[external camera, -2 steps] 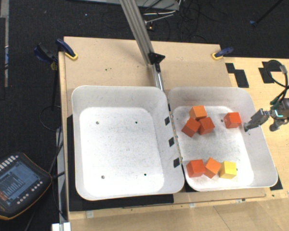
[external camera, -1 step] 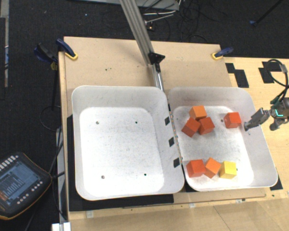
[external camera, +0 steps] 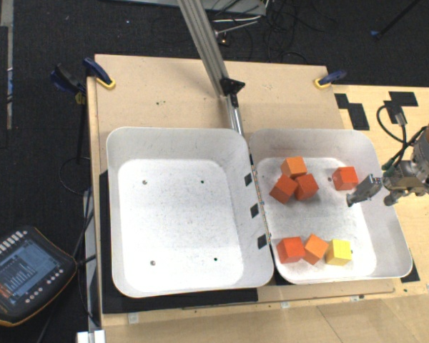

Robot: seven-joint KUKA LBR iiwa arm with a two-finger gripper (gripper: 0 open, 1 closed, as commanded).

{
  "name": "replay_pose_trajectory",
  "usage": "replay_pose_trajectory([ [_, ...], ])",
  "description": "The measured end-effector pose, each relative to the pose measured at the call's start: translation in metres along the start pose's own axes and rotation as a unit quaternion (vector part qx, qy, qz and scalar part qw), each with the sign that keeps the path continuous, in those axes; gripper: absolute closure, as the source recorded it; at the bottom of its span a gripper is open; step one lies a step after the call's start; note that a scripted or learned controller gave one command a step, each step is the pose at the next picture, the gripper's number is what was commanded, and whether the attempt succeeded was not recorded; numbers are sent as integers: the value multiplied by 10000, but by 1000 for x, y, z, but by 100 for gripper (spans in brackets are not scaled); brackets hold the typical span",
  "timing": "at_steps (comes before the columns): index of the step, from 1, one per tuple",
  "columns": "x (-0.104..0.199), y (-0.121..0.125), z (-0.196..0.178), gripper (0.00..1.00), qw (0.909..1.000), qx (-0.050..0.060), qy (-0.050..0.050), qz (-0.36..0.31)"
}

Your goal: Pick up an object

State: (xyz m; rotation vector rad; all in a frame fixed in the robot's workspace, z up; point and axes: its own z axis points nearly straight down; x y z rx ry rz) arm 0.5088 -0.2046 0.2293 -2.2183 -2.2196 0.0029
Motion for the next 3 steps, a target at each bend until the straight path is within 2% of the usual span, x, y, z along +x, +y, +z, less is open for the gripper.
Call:
replay_pose_trajectory([
  [1, -4, -3, 45, 0, 10000, 4, 0, 7],
  [2, 2, -3, 108, 0, 10000, 12, 8, 5],
  [3, 0, 0, 94, 100, 10000, -32, -12, 4],
])
